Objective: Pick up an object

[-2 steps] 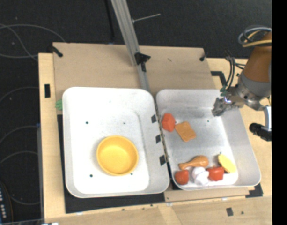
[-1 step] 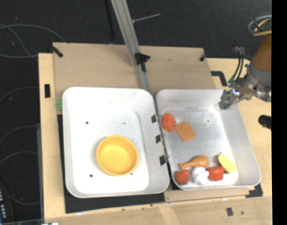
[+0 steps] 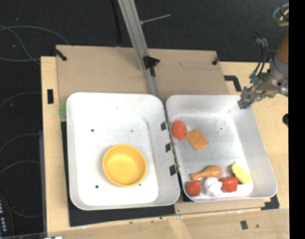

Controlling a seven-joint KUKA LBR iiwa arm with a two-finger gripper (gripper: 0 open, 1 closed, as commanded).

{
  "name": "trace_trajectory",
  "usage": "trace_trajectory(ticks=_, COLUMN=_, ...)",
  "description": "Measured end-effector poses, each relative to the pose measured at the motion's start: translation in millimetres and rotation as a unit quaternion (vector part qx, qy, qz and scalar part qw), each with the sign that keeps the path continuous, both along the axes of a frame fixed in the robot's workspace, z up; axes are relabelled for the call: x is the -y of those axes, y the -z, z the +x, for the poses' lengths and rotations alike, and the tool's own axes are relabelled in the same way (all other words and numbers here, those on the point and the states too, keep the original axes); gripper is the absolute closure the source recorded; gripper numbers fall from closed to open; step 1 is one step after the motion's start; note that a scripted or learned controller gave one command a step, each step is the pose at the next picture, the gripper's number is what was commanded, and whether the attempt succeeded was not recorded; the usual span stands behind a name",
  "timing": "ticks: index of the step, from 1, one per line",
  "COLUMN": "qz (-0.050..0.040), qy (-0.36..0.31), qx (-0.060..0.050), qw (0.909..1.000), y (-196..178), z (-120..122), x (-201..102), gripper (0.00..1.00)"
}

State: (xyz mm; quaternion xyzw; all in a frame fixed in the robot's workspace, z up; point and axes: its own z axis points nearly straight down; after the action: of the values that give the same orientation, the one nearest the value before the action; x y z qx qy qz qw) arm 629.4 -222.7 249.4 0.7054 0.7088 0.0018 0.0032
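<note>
Bench [image 3: 137,68]: tan board carrying two shallow white bins side by side. Left bin [image 3: 112,113]: holds one yellow bowl [image 3: 124,165], toward the near side. Right bin [image 3: 219,116]: holds all small candidates for the pick. Arm [image 3: 280,66]: enters from the right, wrist hanging at the far right corner of the right bin, over its rim. Claw [image 3: 246,99]: dark, small in view; state cannot be told from here, nothing seen gripped.

Candidates, largest first: tan block [image 3: 197,139] and orange-red ball [image 3: 179,129], just beside each other near the bin's left wall; drumstick-shaped piece [image 3: 207,173], long axis running left to right; yellow piece [image 3: 241,173]; red piece [image 3: 230,183], white piece [image 3: 211,186] and red tomato-like piece [image 3: 193,187], crowded along the near wall.

Governing relation: every candidate lies nearer and to the left of the claw. Closest judged to be the tan block, standing apart from the crowded cluster.
</note>
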Motion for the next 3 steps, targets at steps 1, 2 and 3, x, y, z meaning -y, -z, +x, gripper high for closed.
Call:
trace_trajectory(ticks=1, qz=0.001, qy=0.001, qx=-0.003, qw=1.0, y=-7, z=-5, x=-55, gripper=1.0)
trace_trajectory(ticks=2, qz=0.0018, qy=-0.001, qx=-0.003, qw=1.0, y=-14, z=-2, x=-104, gripper=1.0)
trace_trajectory(ticks=3, qz=0.0012, qy=-0.001, qx=-0.004, qw=1.0, y=-1, z=3, x=-155, gripper=1.0)
